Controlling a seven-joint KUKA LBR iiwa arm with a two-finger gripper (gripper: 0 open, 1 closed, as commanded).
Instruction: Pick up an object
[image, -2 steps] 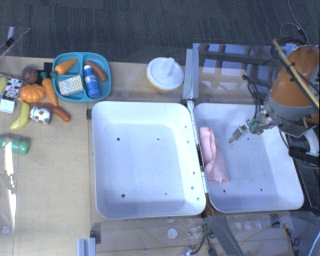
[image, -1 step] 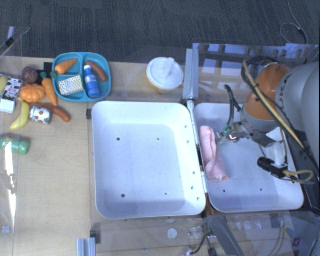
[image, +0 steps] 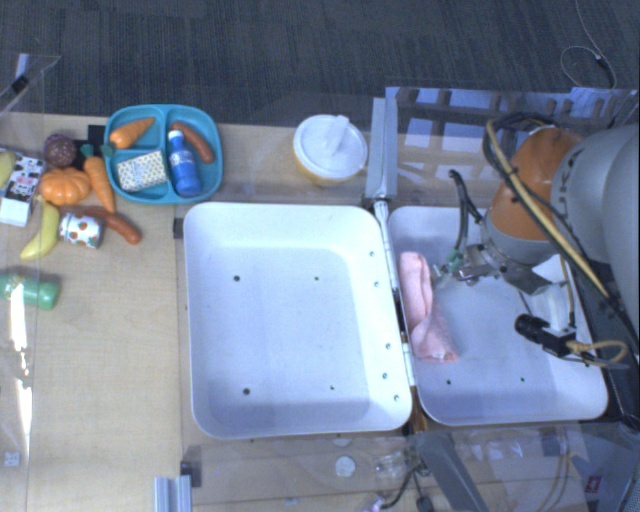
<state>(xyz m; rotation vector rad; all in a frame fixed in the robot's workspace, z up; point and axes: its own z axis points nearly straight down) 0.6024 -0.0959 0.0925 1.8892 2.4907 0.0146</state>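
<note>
**Claw low in the right bin, pink cloth beside it**

A soft pink folded cloth (image: 424, 308) lies in the right-hand shallow white plastic bin (image: 520, 395), stretched lengthwise along the bin's left wall and close against it. Its upper end sits just below the bin's top left corner; its lower end bunches slightly wider about midway down the floor.

The grey arm with its orange band (image: 535, 190) leans in from the right, over the upper part of the same bin. Its claw (image: 458, 268) sits low near the floor of the bin, just to the right of the cloth's upper end. The claw's tip is near the cloth's edge, but whether it touches the fabric cannot be told from this angle. Nothing pink shows between the claw's parts, and whether they are spread or pressed together cannot be told: the tip is small, dark and partly masked by cables.

The left-hand shallow white plastic bin (image: 290, 410) lies alongside, sharing the middle divider. On the wooden worktop (image: 90, 380) to the left rests a blue divided plastic plate (image: 205, 125) carrying toy food, with more toy pieces scattered around it: a small orange pumpkin (image: 65, 186), a yellow banana (image: 40, 235) and a green cylinder (image: 35, 291). A round white lidded cup (image: 330, 147) stands behind the bins.
</note>
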